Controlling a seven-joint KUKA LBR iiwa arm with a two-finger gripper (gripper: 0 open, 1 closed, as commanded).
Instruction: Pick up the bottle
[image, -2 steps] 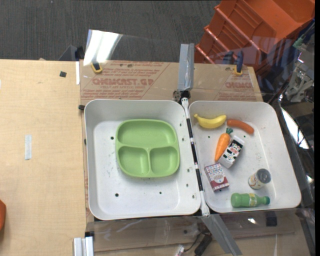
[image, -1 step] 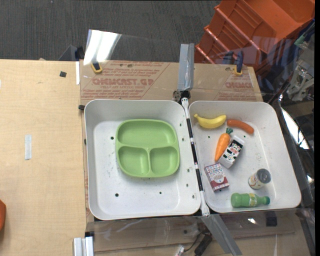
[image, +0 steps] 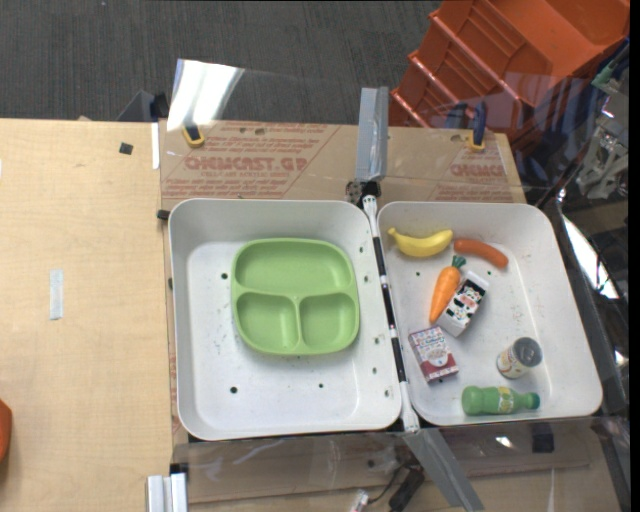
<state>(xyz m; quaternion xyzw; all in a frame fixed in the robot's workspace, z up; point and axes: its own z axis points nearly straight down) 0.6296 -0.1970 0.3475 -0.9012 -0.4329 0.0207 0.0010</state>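
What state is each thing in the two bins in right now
Bottle: lying on its side, right bin's near edge.
Can: upright.
Carrot: lying flat, touching the small carton.
Banana: lying flat.
Red carton: lying flat.
Green plate: right side up, left bin.

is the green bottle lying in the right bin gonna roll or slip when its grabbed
The small green plastic bottle lies on its side near the right white bin's front wall, so a nudge would probably roll it. Its rounded, glossy body looks somewhat slippery. It seems light and stiff, and the small can close by may crowd a grasp.
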